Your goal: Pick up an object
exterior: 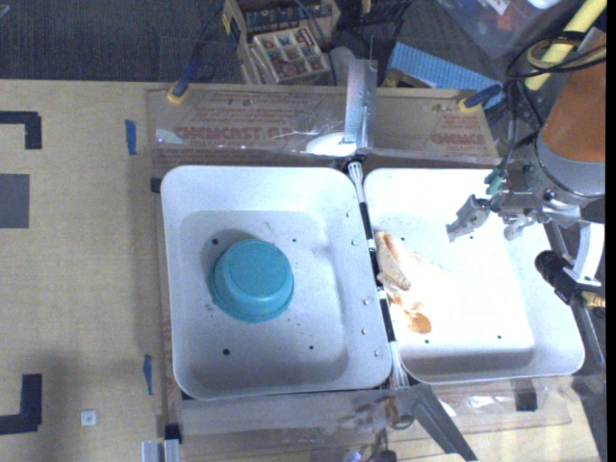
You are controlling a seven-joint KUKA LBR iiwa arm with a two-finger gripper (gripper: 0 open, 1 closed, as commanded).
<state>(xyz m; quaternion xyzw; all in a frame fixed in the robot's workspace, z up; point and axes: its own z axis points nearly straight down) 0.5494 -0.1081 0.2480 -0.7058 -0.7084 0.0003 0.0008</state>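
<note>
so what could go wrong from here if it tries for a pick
1. The tan object lies against the right bin's left wall, so a finger may hit the divider.
2. The gripper hangs well to its right, so a plain descent would close on bare floor.
3. The blue bowl looks wide for a pinch.

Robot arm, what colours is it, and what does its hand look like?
The arm is grey with an orange band above the wrist. Its hand is small, pale grey metal, with a bit of green near the wrist. Black and yellow cables loop above it.
</note>
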